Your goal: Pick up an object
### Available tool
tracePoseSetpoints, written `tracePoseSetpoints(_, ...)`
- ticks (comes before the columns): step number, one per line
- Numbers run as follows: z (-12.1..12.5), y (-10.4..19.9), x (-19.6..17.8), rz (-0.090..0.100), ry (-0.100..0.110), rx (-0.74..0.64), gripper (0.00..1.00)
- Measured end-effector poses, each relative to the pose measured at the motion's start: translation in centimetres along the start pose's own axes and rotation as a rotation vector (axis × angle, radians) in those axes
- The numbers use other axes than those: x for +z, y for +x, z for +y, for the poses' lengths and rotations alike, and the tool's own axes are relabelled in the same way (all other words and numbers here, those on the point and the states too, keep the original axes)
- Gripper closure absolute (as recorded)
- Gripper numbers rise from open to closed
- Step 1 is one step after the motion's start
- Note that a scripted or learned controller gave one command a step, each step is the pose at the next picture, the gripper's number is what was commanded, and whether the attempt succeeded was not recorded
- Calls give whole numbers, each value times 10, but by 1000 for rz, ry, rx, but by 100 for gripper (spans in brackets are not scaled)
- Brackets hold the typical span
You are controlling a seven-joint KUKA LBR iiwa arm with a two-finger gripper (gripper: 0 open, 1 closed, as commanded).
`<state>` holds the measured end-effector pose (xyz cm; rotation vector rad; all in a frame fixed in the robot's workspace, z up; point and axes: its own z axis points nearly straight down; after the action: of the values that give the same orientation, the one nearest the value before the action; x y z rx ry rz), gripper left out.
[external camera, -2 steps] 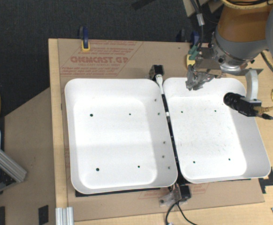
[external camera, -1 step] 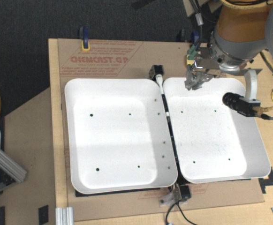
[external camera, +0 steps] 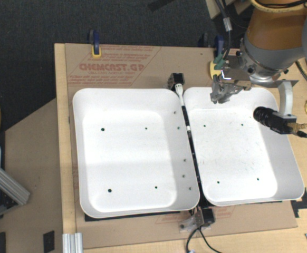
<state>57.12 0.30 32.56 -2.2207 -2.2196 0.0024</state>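
My gripper (external camera: 221, 95) hangs from the grey and orange arm (external camera: 277, 30) over the back left corner of the right white bin (external camera: 248, 162). It is close to that bin's rear rim. Small dark specks dot the floor of the right bin. The left white bin (external camera: 127, 157) lies beside it, showing only its white floor with a few small black dots.
A black cylindrical part (external camera: 272, 119) on a white bracket sticks out from the arm over the right bin's back right area. A black divider strip (external camera: 188, 136) runs between the bins. Both bins rest on a cardboard sheet (external camera: 116, 62), with clamps at its back edge.
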Motion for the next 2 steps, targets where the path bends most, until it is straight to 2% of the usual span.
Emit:
tracePoseSetpoints(1,-26,-6,-31,0,-8,1,100)
tracePoseSetpoints(2,-21,-29,-33,-1,-6,2,100)
